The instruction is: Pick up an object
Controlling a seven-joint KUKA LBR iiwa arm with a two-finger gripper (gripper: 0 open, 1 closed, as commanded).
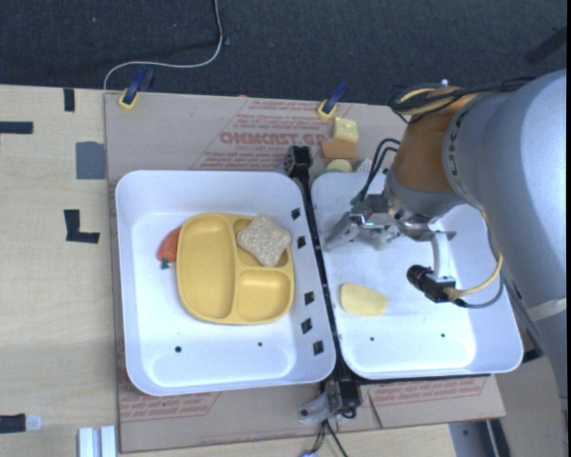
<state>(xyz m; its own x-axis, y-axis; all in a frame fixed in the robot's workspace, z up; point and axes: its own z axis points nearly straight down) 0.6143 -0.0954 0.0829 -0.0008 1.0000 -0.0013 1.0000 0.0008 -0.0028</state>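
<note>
Two shallow white bins are sitting side by side on a cardboard-covered bench. The left bin (138, 255) is holding a yellow divided tray (224, 279), and a tan, rough-surfaced block (264, 240) is resting in the tray's upper right compartment. An orange object (168, 245) is peeking out from under the tray's left edge, mostly hidden, so its shape is hard to tell. The right bin (476, 341) is holding a pale yellow lump (362, 300), lying near its left wall in the lower half. The grey arm (514, 160) with its orange band is reaching over this bin's upper part and covering much of the far corner. The gripper (347, 229) is hanging low near the divider between the bins, above and slightly left of the pale yellow lump and clearly apart from it; whether the jaws are released or clenched cannot be told from this angle, and nothing is visibly caught between them. Beyond the bins, small tan and yellow blocks (341, 139) are lying on the cardboard.
</note>
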